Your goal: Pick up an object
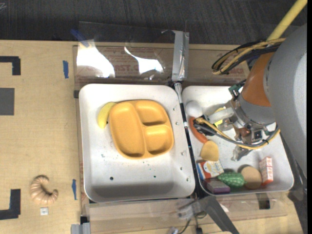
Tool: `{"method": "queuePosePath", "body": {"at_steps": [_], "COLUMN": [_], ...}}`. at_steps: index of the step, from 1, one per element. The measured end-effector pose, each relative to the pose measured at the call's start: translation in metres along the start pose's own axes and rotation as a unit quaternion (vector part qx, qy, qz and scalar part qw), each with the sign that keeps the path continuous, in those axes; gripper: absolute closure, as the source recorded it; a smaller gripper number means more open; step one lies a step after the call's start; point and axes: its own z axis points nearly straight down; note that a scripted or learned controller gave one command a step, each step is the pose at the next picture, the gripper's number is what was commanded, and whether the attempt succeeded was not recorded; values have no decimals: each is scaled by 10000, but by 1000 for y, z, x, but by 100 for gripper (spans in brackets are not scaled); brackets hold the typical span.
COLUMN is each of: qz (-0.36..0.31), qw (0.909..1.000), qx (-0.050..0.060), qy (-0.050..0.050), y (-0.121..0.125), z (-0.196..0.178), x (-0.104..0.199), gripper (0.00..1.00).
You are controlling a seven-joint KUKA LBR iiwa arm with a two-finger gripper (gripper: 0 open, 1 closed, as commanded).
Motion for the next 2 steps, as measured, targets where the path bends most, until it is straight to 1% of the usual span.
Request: {"method": "queuePosePath", "body": {"at_steps": [1,2], "qz": [-1407,-5], "qw": [9900,10000], "qx": [16,1], "qy": [-8,4], "y": [-39,-16], "z": [0,0], "x": [-2,-15], "gripper": [0,0]}}
